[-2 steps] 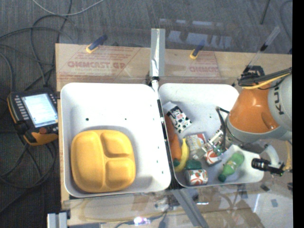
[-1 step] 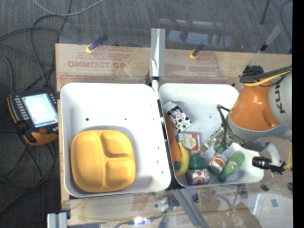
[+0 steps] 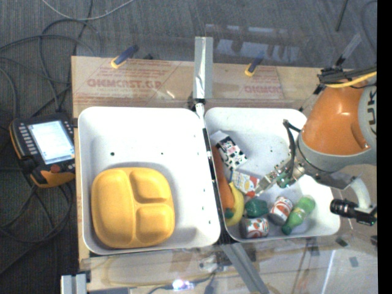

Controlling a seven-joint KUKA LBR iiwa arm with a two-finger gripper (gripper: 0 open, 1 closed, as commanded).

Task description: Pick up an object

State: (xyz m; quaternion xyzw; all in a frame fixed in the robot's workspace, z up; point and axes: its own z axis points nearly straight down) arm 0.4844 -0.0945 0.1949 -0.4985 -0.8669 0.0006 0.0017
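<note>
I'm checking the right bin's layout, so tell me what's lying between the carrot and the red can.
In the camera view, a dark green item lies between the carrot and the red can.

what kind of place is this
Probably a robotics lab test bench: a grey and orange arm reaches over two white bins, a teach pendant lies beside them, and cables trail across the carpet.

Yellow tray, white bins, black-and-white spotted carton, green bottle, orange carrot
</note>
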